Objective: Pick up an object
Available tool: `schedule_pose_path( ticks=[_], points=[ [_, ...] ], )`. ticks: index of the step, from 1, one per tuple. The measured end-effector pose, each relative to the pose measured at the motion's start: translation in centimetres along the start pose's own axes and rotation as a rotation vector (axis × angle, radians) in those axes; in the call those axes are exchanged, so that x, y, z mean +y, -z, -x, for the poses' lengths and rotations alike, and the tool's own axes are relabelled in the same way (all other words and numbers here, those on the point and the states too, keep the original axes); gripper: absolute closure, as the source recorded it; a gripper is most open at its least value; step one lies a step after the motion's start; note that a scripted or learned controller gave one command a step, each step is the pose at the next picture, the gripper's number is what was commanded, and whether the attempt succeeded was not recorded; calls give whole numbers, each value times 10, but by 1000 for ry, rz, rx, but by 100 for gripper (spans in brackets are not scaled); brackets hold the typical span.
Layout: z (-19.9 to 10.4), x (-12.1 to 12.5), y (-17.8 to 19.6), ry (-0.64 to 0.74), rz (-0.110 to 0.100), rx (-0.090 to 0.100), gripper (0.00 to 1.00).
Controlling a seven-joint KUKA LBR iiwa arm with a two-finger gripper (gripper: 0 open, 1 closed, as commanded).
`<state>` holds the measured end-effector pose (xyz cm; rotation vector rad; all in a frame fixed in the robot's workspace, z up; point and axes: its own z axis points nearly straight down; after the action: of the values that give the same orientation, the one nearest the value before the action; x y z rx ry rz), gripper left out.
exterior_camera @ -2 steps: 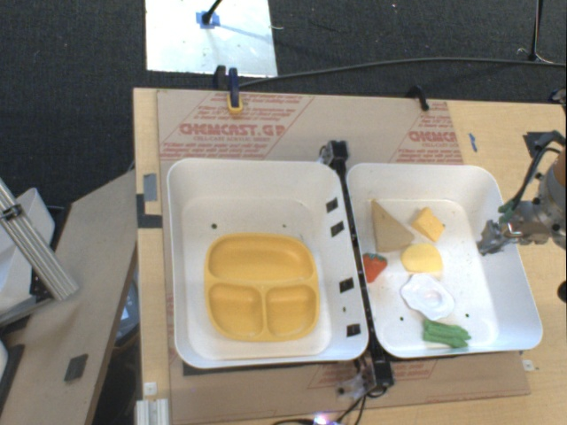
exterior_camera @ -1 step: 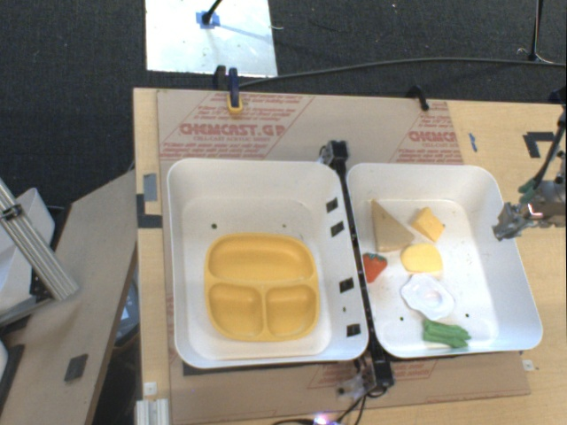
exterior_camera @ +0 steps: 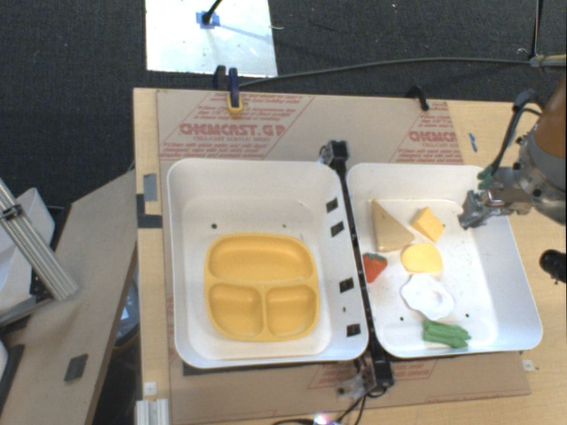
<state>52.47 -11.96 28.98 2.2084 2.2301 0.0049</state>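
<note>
Green toy (exterior_camera: 445, 333) lies nearest, in the right bin (exterior_camera: 523, 321) with a fried egg (exterior_camera: 428, 297), yellow round (exterior_camera: 422, 258), cheese cube (exterior_camera: 429, 224) and strawberry (exterior_camera: 375, 266) — loose, any could be picked. Whether the hand (exterior_camera: 472, 214) is open I cannot tell — it hovers by the cube, holding nothing.
</note>
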Motion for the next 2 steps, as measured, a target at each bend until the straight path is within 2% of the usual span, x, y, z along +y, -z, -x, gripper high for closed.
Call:
schedule_pose_path(
  ticks=[2],
  points=[
    [-85, 56, -5, 0, 0, 1, 100]
  ],
)
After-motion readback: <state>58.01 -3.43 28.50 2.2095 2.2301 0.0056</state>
